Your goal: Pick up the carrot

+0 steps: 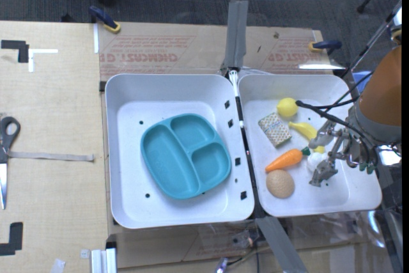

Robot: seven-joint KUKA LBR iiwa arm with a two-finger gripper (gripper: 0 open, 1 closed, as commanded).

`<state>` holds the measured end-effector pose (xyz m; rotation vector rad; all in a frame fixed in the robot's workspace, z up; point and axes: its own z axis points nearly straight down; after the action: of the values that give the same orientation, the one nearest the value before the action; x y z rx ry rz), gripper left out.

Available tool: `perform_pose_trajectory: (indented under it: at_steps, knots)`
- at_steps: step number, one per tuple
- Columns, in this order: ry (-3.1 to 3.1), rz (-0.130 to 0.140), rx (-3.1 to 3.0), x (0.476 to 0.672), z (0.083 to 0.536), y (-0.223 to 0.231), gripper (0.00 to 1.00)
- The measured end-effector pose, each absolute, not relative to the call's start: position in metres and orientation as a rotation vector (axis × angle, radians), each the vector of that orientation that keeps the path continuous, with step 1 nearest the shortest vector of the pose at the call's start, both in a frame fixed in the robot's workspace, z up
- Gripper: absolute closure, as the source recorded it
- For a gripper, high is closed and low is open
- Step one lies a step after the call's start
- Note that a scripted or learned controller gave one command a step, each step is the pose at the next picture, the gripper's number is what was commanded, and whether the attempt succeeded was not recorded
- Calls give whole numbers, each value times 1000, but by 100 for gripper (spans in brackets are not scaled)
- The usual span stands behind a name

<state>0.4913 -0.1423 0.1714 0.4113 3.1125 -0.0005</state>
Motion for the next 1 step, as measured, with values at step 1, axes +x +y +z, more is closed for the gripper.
perform_pose_trajectory:
  at_steps: [1]
  knots:
    - [3102, 1, 365, 501, 99, -99, 0]
